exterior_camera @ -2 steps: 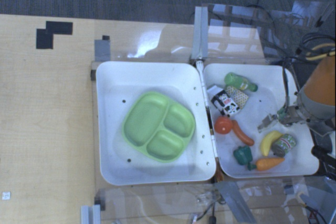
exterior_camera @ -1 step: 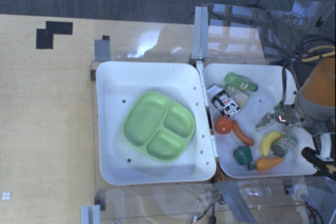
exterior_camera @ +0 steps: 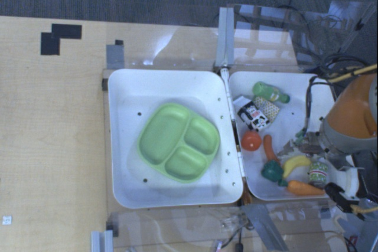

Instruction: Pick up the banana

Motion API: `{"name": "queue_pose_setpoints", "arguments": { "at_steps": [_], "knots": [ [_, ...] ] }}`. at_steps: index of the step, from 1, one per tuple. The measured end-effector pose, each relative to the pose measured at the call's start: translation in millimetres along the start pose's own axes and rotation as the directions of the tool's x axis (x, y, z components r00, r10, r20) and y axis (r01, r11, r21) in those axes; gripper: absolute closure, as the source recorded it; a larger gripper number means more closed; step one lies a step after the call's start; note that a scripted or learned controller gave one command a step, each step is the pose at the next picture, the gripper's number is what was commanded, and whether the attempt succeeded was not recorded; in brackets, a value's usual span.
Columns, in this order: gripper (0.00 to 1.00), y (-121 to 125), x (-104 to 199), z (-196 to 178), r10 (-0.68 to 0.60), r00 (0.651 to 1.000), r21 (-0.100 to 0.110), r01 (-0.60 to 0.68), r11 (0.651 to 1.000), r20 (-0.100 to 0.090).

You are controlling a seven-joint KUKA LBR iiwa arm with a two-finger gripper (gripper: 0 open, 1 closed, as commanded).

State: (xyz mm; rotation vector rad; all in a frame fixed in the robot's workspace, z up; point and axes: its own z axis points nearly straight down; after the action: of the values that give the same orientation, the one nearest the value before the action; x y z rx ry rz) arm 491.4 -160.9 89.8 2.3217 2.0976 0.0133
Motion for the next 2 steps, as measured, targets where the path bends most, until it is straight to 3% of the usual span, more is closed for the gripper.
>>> {"name": "queue_pose_setpoints", "arguments": {
  "at_steps": [1, 2],
  "knots": [
    [0.00, 12, -1, 1, -0.143, 0.990, 0.003, 0.143, 0.990, 0.000],
    [0.00, -2, 25, 0, -0.173, 0.985, -0.003, 0.173, 0.985, 0.002]
  ]
}}
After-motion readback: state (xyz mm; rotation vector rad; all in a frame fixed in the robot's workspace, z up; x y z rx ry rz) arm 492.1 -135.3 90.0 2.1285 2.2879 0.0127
